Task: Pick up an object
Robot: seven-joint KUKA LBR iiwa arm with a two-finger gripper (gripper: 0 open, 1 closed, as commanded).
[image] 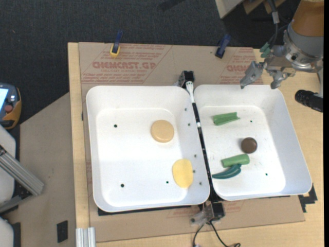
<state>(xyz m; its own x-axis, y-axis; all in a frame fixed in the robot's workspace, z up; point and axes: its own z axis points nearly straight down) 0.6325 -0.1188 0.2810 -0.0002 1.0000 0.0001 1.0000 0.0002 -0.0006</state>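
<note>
A: Tool sits above the far rim of the right bin, fingers spread apart, nothing between them.

B: So no grasp yet?

A: None. Pick is at step zero by my read. Everything is lying flat in the bins.

B: What's available?

A: Right bin: a green piece at the far side, a brown ball mid-bin, a second green piece just near of it, and a dark teal curved piece touching or nearly touching that one, can't tell which. Left bin: a tan disc in the middle, a yellow oval nearer, close to the divider.

B: Closest candidate?

A: Far green piece, probably. It lies near and left of the tool, isolated from the rest. The two near pieces are crowded together, riskier.

B: What's left?

A: All of it: move over a target, descend, close, lift. Desk outside the bins carries only clamps, irrelevant.
</note>
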